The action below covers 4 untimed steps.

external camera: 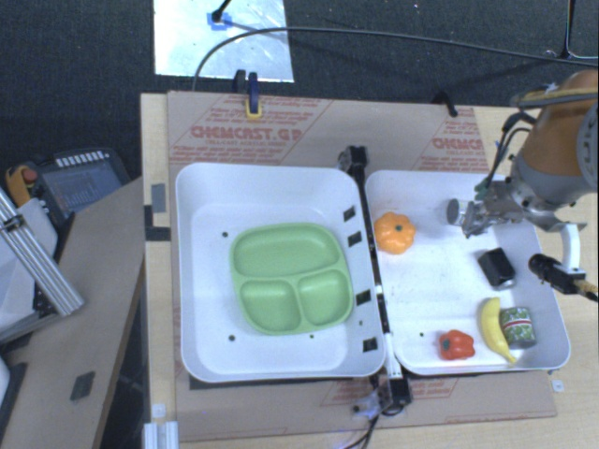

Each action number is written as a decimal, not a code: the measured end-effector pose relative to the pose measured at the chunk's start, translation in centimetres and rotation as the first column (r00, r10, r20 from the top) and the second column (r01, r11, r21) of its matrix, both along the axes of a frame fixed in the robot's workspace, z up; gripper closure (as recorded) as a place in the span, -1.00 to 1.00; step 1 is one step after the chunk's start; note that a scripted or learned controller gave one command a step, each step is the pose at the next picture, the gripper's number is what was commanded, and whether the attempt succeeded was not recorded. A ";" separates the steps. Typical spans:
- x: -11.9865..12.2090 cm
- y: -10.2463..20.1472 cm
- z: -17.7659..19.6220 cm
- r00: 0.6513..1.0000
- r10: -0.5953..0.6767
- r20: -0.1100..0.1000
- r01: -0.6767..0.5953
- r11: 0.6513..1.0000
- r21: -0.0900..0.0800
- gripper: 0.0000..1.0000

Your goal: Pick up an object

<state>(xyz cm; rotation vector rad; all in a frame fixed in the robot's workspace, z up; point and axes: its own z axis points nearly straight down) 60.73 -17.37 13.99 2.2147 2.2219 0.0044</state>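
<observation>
The right bin (426, 190) holds an orange pumpkin (394, 233) near its left wall, a black block (496, 267) at mid-right, and a red pepper (456, 344), a yellow banana (493, 327) and a small green-labelled can (517, 328) along its front. My gripper (465, 217) hangs over the bin's back right part, between the pumpkin and the black block, a little behind the block. Nothing shows between its fingers.
The left bin (201, 195) carries a green divided plate (285, 277). A black clamp strip (363, 251) runs between the bins. The grey arm with its orange band (562, 138) comes in over the right bin's back right corner. Cables (393, 37) cross behind the bench.
</observation>
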 end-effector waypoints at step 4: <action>1.1 10.5 11.6 1.000 0.007 -0.003 -0.007 1.000 0.003 1.00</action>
